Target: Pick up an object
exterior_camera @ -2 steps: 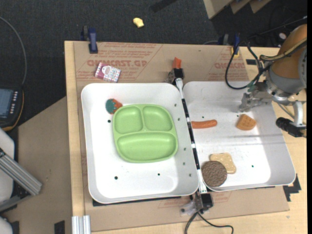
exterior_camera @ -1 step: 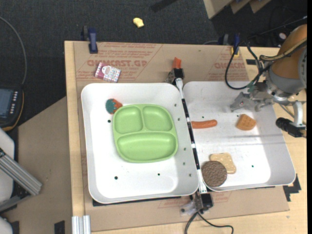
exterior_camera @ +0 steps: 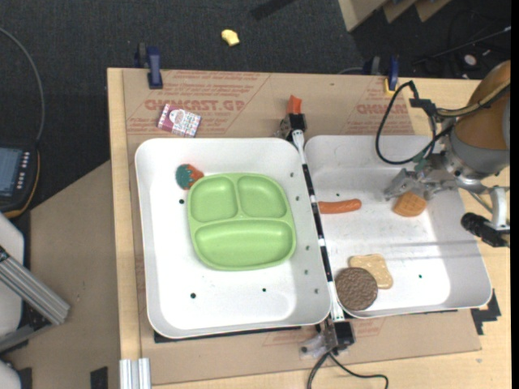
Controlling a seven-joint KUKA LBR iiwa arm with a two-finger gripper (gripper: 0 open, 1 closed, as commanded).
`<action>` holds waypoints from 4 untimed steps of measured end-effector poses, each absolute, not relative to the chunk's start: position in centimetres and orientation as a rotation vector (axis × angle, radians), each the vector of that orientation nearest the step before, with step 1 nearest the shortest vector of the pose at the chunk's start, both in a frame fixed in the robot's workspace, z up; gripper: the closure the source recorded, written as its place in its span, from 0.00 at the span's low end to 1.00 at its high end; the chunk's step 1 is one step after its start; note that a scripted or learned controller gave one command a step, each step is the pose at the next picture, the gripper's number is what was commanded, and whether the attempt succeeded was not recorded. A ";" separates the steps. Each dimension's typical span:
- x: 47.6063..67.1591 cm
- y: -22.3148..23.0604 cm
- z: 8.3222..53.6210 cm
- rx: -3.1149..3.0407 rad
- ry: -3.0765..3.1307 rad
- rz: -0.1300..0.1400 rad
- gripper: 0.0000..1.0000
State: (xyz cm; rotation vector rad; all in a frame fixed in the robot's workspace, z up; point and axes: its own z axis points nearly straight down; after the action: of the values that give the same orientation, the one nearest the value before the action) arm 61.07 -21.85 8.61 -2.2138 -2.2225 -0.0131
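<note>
Grey rounded KUKA arm housing, smooth metallic finish. Orange band above wrist. Black looping cable along wrist. Silver metal two-finger gripper, angular bracketed parts, black fittings alongside.

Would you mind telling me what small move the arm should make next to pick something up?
Probably a short descent onto the orange biscuit in the right bin, then a close. The gripper sits right at that biscuit's upper edge, while the sausage and brown cookie lie farther off.
</note>
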 end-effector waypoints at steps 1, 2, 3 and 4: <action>61.1 -22.1 9.6 -2.218 -2.227 -0.008 1.00; 61.1 -21.9 9.5 -2.214 -2.225 -0.009 0.00; 56.7 -20.9 8.4 -2.219 -2.217 0.003 0.00; 57.1 -20.9 9.7 -2.225 -2.225 -0.005 1.00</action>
State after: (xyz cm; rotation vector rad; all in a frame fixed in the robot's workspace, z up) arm 57.06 -20.95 9.66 -2.2255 -2.2250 -0.0051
